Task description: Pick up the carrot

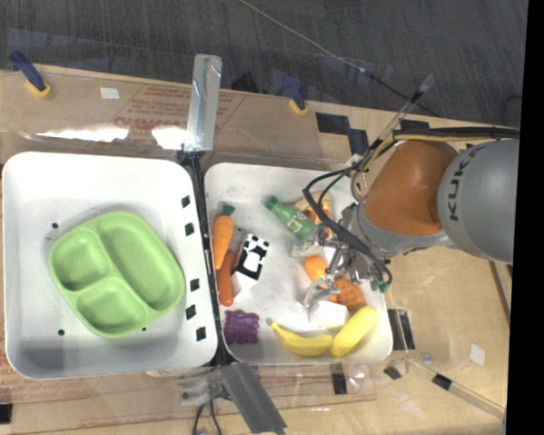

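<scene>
Over in the right bin (256,177), the carrot (222,257) lies along the left wall, next to a black-and-white cube (252,256), with a purple grape bunch (242,325) just below it. Further right, the tool (328,283) sits low among a green bottle (291,218), some orange bits and a banana (331,334), well apart from the carrot. Can't tell if it's clenched or not. Left bin (25,245) has a green divided plate (116,273).
</scene>
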### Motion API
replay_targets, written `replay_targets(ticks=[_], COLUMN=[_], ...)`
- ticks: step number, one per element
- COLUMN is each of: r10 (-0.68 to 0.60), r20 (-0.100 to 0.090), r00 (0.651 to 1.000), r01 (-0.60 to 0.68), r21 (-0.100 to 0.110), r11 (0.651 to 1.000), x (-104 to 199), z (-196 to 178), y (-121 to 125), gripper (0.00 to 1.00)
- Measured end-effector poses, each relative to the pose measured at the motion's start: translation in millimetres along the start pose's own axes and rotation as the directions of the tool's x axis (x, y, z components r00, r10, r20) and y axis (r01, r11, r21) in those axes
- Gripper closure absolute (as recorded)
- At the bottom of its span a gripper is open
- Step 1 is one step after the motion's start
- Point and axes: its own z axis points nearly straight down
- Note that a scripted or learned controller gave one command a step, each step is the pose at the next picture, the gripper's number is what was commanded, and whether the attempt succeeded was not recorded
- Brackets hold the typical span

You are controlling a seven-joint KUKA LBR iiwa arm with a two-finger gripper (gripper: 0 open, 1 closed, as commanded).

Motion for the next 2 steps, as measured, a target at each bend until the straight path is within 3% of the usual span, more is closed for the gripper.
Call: replay_targets(ticks=[1,2], r10=[-0.007,0.033], r20=[0.004,0.007], r00=[1.000,0.999], r01=[0.007,-0.033], r21=[0.001,0.000], r11=[1.000,0.999], x=[-2,-18], z=[-12,-97], y=[1,71], gripper=[1.00,1.00])
